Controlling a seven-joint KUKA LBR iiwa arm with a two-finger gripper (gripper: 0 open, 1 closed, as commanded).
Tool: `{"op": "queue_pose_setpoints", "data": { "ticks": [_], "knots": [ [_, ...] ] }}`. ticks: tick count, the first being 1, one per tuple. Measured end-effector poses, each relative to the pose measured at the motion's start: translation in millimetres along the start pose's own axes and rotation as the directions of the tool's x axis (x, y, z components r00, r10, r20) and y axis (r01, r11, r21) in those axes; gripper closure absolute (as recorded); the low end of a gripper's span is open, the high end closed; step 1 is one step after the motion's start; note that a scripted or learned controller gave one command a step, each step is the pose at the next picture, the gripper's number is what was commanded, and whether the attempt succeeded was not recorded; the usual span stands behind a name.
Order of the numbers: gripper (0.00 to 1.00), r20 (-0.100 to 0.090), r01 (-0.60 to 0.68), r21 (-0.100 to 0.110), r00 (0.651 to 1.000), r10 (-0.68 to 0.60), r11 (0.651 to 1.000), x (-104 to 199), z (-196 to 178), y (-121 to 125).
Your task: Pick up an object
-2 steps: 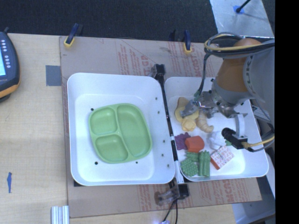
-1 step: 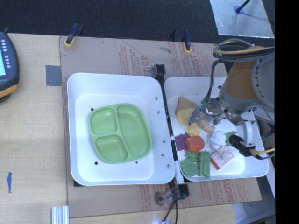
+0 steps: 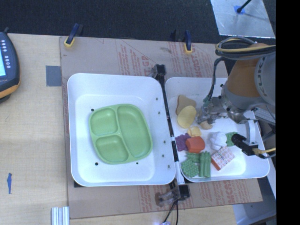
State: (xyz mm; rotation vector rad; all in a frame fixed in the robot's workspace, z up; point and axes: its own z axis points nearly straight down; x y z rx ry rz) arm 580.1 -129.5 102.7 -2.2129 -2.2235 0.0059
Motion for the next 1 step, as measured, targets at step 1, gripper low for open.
{"op": "queue_pose_setpoints", "data": {
  "ticks": [1],
  "knots": [
    [1.0, -0.003, 0.008, -0.014, 1.0, -0.008, 1.0, 81.9, -95.3, 20.8]
  ]
}}
